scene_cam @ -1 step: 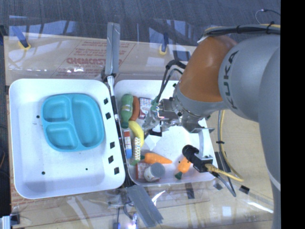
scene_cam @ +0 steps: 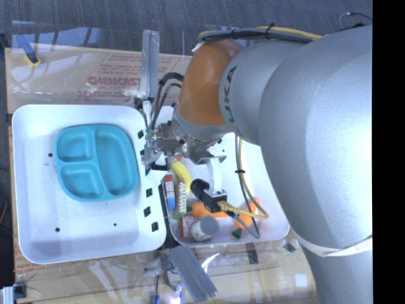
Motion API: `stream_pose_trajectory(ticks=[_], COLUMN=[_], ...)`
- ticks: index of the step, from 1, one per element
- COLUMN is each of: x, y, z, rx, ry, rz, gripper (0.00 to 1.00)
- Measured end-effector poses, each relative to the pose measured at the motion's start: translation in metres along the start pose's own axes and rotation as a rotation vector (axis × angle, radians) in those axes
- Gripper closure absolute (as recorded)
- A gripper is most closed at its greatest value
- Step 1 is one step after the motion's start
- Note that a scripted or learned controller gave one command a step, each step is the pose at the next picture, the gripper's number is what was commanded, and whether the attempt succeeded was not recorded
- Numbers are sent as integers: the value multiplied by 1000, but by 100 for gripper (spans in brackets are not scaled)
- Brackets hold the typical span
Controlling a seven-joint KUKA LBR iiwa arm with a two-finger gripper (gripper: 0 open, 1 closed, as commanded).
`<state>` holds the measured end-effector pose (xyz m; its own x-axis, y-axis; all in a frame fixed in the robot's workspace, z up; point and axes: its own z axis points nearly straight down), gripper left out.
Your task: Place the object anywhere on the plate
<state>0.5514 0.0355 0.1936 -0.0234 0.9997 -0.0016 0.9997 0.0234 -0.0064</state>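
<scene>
The claw (scene_cam: pixel 166 152) hangs low at the left edge of the right white plastic bin (scene_cam: pixel 273 232), close to the wall between the two bins; whether it is spread or pressed together I cannot tell, and nothing is seen between its parts. Just below it lies a yellow banana-shaped toy (scene_cam: pixel 181 172), among a heap of small mixed objects (scene_cam: pixel 205 217). I judge the step is picking, not yet carrying. The next move calls for a secure grip on one object, then a lift over the wall to the turquoise three-compartment plate (scene_cam: pixel 96 161) in the left white bin (scene_cam: pixel 31 233). On the worktop, red letters on a clear sheet (scene_cam: pixel 114 80) seem to read "CHEMCAST".
</scene>
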Motion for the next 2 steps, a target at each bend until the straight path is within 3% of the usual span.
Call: stream_pose_trajectory(ticks=[1,2], x=[0,-14], y=[0,14], z=[-1,2], rx=[-1,-4], ry=[0,1], rz=[0,141], gripper=[0,0])
